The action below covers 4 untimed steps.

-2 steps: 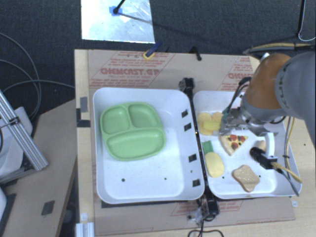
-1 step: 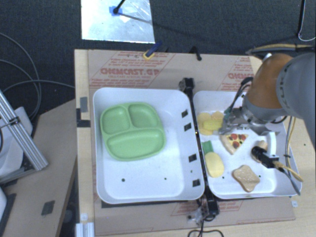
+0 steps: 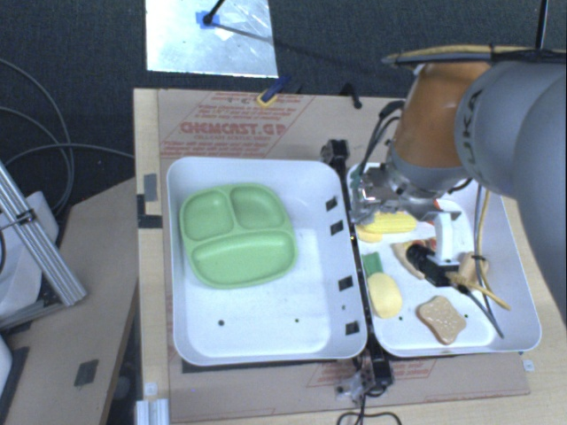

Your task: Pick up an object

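The arm (image 3: 496, 122) is cut off by the right edge and covers the back of the right bin (image 3: 523, 326). The gripper (image 3: 376, 204) fingers are too blurred to tell.

My pincer (image 3: 370, 204) hangs low in the right white bin (image 3: 518, 304), beside a long yellow corn-like piece (image 3: 387, 227); a green divided plate (image 3: 237, 234) fills the left bin (image 3: 257, 330).
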Each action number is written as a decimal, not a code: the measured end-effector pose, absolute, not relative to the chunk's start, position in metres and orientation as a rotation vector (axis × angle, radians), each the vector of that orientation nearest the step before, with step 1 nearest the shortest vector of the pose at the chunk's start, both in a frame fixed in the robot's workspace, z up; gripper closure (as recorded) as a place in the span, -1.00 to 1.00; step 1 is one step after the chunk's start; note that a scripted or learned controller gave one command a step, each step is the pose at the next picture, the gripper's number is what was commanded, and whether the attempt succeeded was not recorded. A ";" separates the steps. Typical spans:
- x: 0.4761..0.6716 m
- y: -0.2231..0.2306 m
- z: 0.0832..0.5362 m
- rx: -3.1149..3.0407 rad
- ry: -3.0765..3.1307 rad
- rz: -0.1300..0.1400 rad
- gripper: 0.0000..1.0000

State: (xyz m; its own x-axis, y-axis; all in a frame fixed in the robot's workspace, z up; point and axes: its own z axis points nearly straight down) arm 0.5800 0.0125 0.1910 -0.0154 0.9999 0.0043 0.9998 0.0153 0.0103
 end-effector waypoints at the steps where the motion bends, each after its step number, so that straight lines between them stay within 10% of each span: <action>1: 0.518 -0.026 0.353 2.210 2.213 0.022 1.00; 3: 0.486 0.083 0.299 2.211 2.236 0.002 1.00; 4: 0.487 0.078 0.300 2.218 2.224 0.002 -1.00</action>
State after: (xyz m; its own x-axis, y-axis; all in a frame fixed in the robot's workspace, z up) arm 0.4869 0.0784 0.2998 -0.0026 1.0000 0.0007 1.0000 0.0026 0.0011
